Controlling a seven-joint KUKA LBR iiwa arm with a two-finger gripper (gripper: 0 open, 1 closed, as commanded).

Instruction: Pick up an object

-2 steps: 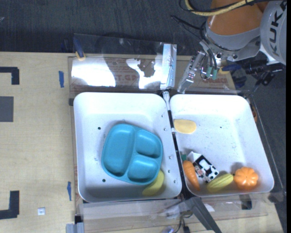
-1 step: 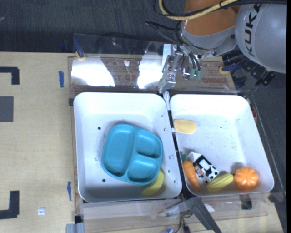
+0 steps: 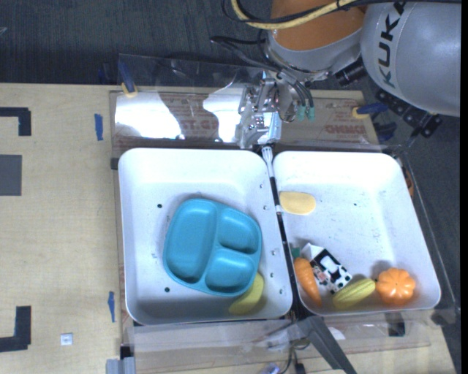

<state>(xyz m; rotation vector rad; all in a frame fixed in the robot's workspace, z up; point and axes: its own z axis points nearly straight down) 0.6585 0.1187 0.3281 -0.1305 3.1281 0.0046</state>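
My gripper (image 3: 257,131) hangs above the far rim where the two bins meet, with nothing seen between its fingers. The left bin (image 3: 139,219) holds a blue divided plate (image 3: 212,246) and a yellow-green fruit (image 3: 251,294) at its near right corner. In the right bin (image 3: 365,182) a pale yellow oval piece (image 3: 297,202) lies near the left wall. Along its near edge sit an orange carrot-like piece (image 3: 306,280), a black-and-white patterned block (image 3: 330,269), a yellow-green piece (image 3: 354,292) and a small orange pumpkin (image 3: 395,285).
A shiny metal sheet (image 3: 175,117) lies behind the left bin. The arm's grey body and orange band (image 3: 322,22) fill the upper right. Wooden bench surface (image 3: 51,219) extends to the left. Blue tape marks sit near the bins' left side.
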